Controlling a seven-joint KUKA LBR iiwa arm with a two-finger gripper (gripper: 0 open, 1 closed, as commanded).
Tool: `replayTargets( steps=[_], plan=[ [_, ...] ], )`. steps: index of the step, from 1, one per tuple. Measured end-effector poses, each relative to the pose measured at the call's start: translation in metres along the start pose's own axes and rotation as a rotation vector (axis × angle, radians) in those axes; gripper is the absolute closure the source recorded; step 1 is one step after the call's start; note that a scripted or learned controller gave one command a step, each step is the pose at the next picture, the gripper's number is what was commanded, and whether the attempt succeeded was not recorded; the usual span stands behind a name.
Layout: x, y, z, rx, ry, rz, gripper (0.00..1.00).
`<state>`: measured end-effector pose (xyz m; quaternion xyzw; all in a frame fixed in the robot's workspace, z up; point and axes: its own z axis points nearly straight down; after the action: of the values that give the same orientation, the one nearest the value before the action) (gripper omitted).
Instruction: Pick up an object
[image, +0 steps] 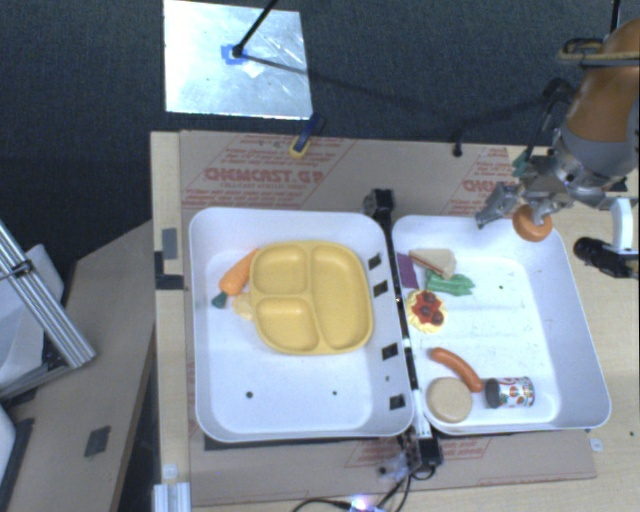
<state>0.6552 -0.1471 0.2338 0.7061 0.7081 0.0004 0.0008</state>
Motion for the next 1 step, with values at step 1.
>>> replayTargets(
  steps=[1],
  plan=[
    [0.0006,-0.0044,0.0622,0.005,0.001,0.001,0.00]
  ],
)
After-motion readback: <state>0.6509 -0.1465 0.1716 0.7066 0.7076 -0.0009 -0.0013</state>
